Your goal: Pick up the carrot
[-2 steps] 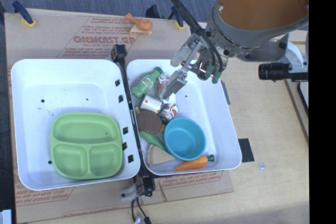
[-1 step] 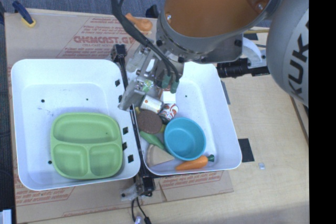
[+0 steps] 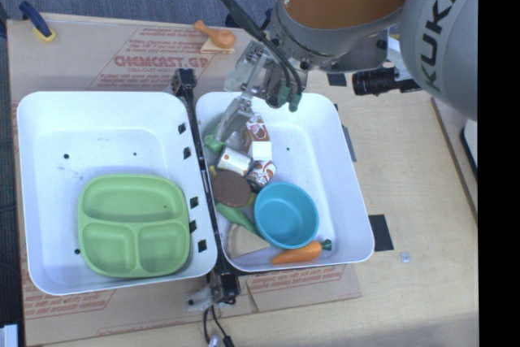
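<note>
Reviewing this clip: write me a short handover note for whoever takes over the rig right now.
Gripper: over the far end of the right bin, above the small clutter there; nothing seen between its fingers, open or shut unclear.
Carrot: lying at the near edge of the right bin, beside the blue bowl.
Green divided plate: in the left bin.
Done: nothing yet; carrot not picked.
Left: move to the near edge, grasp the carrot, lift.

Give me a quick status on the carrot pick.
Gripper low over right bin's far end, no carrot in it. Carrot lies at near wall, untouched. Blue bowl right beside it, crowding the approach.
</note>
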{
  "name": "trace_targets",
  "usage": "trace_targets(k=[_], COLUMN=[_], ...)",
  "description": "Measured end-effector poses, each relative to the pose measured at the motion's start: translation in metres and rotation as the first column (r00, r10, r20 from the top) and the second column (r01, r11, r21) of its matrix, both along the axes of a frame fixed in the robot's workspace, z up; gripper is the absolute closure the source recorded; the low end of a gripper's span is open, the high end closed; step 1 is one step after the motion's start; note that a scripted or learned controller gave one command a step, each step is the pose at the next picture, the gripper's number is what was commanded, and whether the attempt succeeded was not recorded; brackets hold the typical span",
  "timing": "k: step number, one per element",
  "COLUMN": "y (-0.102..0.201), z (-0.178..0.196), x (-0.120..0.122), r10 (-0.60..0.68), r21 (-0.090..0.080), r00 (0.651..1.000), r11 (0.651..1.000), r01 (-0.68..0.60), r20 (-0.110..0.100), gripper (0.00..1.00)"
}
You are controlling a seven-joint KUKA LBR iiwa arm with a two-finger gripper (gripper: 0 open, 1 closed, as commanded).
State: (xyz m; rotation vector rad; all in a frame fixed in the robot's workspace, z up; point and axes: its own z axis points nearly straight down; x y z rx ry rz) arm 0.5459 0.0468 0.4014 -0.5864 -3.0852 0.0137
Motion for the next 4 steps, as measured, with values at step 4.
trace_targets(k=[4], y=[-0.006], z=[-0.204], x=[0.1], r10=[-0.114], r21=[0.002], r00=[0.993], r11=[0.993], r01=[0.114], r20=[-0.004], gripper=[0.0])
